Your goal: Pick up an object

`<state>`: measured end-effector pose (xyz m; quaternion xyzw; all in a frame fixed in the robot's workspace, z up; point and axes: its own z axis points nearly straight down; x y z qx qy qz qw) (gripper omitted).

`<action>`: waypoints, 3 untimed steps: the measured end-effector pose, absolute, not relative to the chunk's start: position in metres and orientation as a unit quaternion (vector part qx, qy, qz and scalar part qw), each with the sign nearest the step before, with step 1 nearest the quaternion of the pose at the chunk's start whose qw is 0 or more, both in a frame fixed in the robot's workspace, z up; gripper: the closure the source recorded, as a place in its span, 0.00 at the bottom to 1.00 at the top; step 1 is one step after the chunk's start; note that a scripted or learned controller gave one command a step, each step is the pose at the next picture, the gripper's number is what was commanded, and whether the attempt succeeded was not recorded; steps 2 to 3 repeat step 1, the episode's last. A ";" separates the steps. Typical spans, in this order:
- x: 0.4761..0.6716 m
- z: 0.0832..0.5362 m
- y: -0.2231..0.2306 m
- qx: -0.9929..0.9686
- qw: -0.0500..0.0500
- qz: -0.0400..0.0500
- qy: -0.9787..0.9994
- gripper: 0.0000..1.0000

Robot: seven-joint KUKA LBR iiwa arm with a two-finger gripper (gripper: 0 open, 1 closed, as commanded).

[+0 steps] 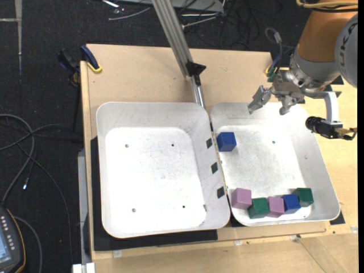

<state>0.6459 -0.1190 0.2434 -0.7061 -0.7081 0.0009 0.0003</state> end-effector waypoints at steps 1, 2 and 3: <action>0.623 0.091 -0.135 -0.707 0.002 0.002 -0.707 0.00; 0.623 0.091 -0.135 -0.707 0.002 0.002 -0.707 0.00; 0.623 0.091 -0.135 -0.707 0.002 0.002 -0.707 0.00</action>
